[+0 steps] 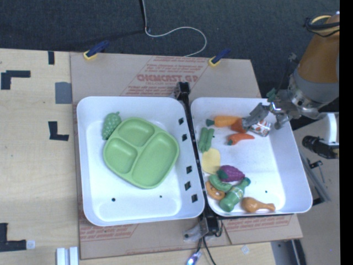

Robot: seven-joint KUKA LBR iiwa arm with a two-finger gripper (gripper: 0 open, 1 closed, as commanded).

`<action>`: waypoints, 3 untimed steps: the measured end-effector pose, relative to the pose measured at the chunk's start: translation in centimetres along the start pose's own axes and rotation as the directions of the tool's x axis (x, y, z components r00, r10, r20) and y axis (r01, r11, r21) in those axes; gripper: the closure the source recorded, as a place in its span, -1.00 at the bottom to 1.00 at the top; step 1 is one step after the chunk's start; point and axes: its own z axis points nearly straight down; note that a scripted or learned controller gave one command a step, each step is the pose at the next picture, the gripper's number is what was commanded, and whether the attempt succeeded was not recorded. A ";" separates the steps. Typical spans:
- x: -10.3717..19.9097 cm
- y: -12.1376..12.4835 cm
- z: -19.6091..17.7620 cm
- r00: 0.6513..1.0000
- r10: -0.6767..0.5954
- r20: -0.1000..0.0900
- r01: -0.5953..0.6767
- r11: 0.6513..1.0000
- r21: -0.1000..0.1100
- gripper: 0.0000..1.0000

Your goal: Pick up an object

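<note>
one gripper [262, 120] hangs at the top right corner of the right bin [287, 167]; whether it is wide or narrow i cannot tell. just left of it lie an orange carrot [225, 121] and a smaller red-orange piece [240, 138], both loose on the bin floor. the rest of the toy food [229, 184] crowds the bin's lower left. the carrot looks the best pick: it lies apart, so a straight descent across its narrow width should avoid nudging neighbours.
</note>
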 end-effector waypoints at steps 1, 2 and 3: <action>4.8 2.8 14.1 1.000 0.001 0.005 -0.001 1.000 -0.013 -1.00; 5.2 2.6 13.6 1.000 0.000 -0.001 0.000 1.000 -0.004 1.00; 14.6 2.3 5.1 1.000 -0.010 -0.004 0.010 1.000 -0.009 1.00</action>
